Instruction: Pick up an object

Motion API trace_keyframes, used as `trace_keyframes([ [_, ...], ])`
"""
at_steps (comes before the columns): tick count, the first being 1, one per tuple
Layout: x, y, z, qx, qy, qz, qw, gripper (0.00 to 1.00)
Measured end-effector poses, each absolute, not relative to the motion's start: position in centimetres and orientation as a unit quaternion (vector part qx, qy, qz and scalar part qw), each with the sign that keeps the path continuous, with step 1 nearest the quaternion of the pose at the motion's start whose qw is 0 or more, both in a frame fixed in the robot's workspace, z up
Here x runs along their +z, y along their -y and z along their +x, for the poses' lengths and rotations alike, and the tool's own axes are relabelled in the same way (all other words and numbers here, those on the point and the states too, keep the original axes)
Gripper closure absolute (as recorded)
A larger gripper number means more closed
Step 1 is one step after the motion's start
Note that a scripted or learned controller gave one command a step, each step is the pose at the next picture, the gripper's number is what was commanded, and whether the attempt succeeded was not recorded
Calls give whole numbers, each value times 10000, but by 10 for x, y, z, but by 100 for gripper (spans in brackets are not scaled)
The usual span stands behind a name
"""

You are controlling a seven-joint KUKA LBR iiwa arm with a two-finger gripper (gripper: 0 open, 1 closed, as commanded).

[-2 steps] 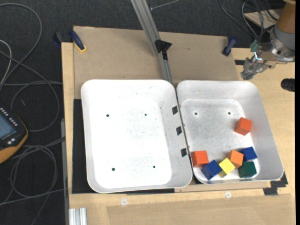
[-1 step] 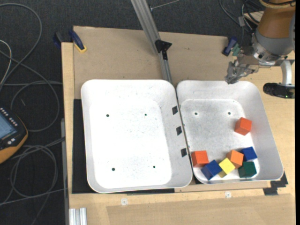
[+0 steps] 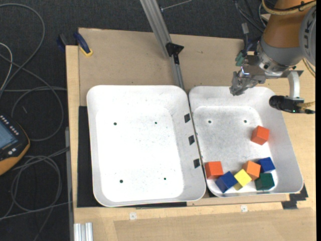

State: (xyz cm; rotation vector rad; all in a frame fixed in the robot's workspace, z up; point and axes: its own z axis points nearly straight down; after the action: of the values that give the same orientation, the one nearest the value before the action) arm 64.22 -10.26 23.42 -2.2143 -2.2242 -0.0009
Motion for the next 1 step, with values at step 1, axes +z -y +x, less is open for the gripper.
trace_keyframes([
  [1, 243, 43, 628, -8, 7097, -7045, 17, 100],
])
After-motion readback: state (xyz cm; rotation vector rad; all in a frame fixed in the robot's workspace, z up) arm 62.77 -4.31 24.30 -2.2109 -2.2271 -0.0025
